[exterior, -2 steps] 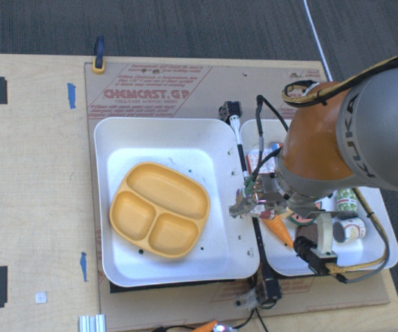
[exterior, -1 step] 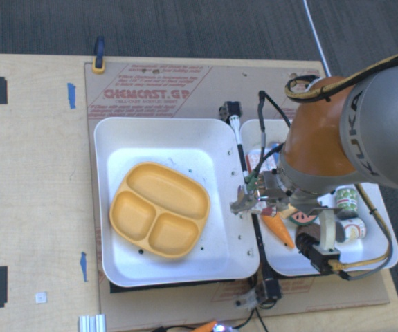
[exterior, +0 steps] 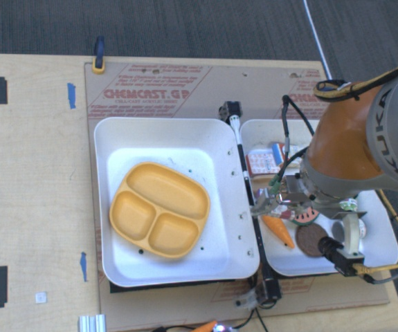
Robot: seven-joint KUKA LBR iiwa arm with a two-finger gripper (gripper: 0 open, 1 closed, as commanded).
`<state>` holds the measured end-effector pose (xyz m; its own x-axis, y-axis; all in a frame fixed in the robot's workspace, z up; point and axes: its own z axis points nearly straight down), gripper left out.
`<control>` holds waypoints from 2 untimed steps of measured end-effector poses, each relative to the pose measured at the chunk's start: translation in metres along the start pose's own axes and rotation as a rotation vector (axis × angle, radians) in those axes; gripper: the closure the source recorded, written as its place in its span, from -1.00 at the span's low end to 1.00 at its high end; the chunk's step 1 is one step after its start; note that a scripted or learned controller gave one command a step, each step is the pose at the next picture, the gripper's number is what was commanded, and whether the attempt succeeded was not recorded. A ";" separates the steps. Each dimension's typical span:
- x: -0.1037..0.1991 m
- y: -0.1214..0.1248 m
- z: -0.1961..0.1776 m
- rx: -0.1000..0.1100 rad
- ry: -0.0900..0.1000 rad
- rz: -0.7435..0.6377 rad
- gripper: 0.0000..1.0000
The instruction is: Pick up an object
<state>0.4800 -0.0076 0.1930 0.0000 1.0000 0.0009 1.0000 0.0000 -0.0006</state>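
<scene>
Pale bench [exterior: 32,213], dark carpet behind | left bin [exterior: 164,133]: yellow divided plate [exterior: 158,209] | arm [exterior: 351,144] bent over right bin [exterior: 385,251]; gripper [exterior: 271,206] near its left edge, grip unclear

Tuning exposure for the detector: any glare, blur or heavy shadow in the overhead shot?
Camera view: sharp overall, even lighting. White left bin bright, not blown out; yellow divided plate has soft sheen, faint shadow. Arm hides part of right bin; toys below it look cluttered, harder to separate.
</scene>
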 end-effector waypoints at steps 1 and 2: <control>0.053 0.021 -0.009 -0.002 0.000 -0.002 1.00; 0.053 0.022 -0.019 -0.005 -0.001 -0.003 1.00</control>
<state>0.5024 0.0450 0.2121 -0.0026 1.0000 0.0003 1.0000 0.0026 0.0045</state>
